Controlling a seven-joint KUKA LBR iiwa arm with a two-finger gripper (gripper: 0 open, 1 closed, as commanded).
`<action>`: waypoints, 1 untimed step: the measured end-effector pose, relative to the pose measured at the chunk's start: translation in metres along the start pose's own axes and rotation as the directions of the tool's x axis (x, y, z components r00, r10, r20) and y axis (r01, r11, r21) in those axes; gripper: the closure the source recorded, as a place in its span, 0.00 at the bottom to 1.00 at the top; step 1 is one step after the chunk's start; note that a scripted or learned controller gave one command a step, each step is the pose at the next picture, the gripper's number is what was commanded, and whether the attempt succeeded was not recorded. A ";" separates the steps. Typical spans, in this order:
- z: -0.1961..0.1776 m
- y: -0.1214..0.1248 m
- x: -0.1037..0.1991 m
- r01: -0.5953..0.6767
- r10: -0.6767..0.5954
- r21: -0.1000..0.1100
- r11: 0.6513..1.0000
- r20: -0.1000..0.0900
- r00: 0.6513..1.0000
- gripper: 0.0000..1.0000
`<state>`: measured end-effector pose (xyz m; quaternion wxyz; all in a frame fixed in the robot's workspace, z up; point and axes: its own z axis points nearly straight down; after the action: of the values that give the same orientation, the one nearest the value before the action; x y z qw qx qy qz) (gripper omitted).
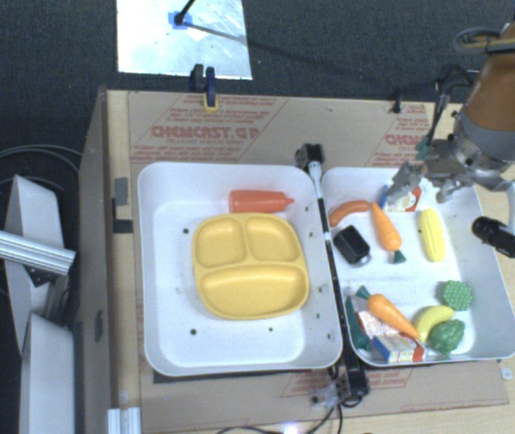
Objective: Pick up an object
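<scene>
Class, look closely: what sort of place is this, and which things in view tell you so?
Most likely a robotics lab's test bench, not a kitchen: a robot arm reaches over two white bins, the food, such as the corn, looks like toys, and loose cables trail beside the bench.

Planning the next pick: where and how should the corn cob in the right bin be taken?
Grip the corn cob across its narrow middle, coming straight down from above. It lies flat, long axis running toward the camera, with bare bin floor on both long sides for the fingers.
</scene>
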<state>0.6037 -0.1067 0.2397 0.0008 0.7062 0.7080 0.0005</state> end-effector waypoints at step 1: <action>0.062 0.005 -0.011 -0.001 0.001 0.003 1.000 0.000 1.000 0.00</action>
<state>0.6091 -0.1181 0.1774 -0.0003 0.7067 0.7075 -0.0004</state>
